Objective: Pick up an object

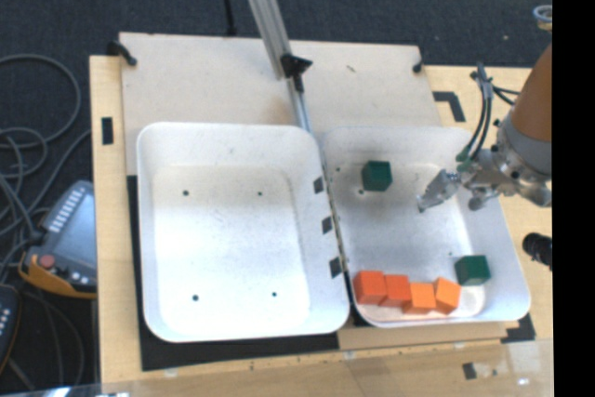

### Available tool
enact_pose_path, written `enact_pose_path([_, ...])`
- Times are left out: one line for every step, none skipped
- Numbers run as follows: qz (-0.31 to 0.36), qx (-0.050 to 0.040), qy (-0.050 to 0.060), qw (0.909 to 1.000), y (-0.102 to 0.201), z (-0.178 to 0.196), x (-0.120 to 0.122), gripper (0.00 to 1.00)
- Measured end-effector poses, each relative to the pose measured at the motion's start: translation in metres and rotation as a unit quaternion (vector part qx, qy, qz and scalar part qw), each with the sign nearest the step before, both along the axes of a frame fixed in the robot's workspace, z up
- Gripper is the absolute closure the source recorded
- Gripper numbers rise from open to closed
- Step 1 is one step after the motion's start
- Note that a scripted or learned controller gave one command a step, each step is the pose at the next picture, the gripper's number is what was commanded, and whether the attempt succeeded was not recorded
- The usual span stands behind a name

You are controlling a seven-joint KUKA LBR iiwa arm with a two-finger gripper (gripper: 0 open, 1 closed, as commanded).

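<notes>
Hovering over the right shallow white plastic bin [395, 153], gripper [456, 191] jaws spread, gripping nothing; small green cube [376, 175] lies left of them.

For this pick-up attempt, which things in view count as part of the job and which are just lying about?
Part of the job:
- hand over the right bin
- two green blocks
- row of orange blocks at that bin's near edge

Just lying about:
- left bin
- metal post
- pendant and cables off the bench
</notes>
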State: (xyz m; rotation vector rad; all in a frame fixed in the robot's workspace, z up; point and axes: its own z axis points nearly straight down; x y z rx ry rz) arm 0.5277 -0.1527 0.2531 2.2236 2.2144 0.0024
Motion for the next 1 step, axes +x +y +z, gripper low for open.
enact_pose_path([0.001, -0.0020, -0.003, 1.0000, -0.0322, 0.0918, -0.0103, 0.00])
